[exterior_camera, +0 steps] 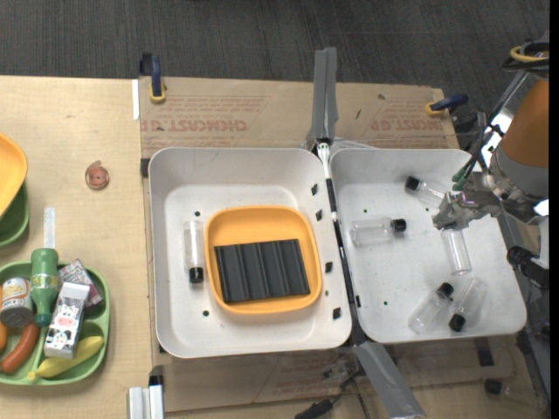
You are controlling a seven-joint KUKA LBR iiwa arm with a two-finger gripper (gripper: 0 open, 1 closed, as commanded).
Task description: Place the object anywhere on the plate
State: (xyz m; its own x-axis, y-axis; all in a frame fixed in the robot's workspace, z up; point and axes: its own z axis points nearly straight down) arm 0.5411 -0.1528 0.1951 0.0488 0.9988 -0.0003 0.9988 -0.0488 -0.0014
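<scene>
Gripper (449, 214): over right bin (384, 321), finger state cannot be told. Nearest clear vial (457, 253): directly below gripper, long axis running toward bin's near edge. Orange plate (260, 219): left bin, well apart, leftward of gripper.

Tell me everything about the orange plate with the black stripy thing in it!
The orange plastic plate is a rounded square with a raised rim, lying flat in the middle of the left white bin. A black ridged rectangular insert with parallel grooves covers most of its centre, set slightly askew. A clear plastic vial with a black cap lies just off its left edge, in the bin, not on the plate.
</scene>
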